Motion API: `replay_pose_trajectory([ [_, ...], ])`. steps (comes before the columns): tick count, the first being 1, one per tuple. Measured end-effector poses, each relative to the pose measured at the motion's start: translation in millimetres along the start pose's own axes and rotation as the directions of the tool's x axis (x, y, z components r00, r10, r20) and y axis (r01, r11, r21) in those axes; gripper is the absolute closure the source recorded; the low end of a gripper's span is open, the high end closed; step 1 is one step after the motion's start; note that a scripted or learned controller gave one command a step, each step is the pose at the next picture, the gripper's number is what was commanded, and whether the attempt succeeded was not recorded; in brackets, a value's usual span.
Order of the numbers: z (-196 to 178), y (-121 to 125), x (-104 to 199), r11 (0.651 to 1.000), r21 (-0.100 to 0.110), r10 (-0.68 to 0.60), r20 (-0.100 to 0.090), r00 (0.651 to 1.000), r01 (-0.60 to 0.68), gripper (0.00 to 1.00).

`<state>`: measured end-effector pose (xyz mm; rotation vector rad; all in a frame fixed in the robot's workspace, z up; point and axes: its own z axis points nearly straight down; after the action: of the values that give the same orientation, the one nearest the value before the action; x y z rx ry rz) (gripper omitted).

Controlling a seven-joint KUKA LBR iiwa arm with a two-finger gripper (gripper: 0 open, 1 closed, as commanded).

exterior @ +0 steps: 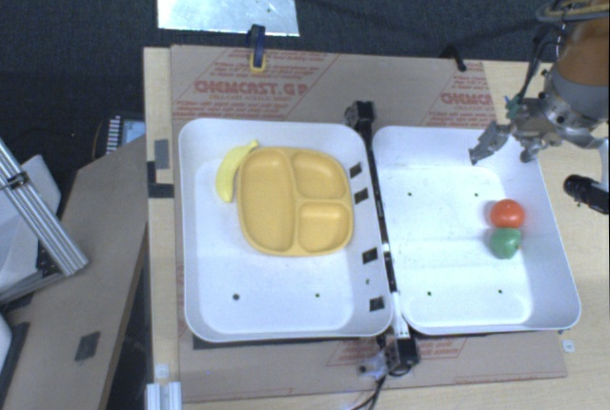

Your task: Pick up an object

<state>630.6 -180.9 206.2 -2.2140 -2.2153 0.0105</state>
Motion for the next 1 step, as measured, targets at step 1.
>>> replay_pose_trajectory([
  [1,-8.5,2.7,0.7,1.0,-0.013,-0.003,0.002,1.0,0.003,0.0],
])
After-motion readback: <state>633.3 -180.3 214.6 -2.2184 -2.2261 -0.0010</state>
